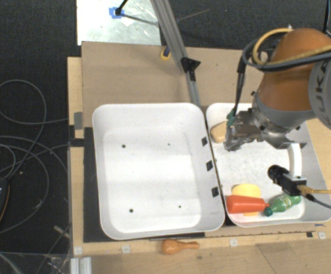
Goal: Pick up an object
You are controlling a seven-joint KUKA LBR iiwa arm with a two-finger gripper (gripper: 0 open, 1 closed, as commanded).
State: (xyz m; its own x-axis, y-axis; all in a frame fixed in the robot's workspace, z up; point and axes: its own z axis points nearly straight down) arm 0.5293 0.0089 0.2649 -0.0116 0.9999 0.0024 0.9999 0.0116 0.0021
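The arm, grey with an orange band, reaches in from the right and holds its jaws (pixel 234 140) low over the upper left part of the right bin (pixel 319 213), just beside a tan rounded object (pixel 217 132) lying near the bin's upper left corner; whether the jaws are released or clenched cannot be told. Along the bin's near edge lie a yellow object (pixel 247 190), an orange carrot-like object (pixel 245 205) and a green bottle (pixel 282 204), close together. The left bin (pixel 151 114) adjoins it, and a tan pear-shaped object (pixel 178 245) lies on the desk (pixel 125 73) in front.
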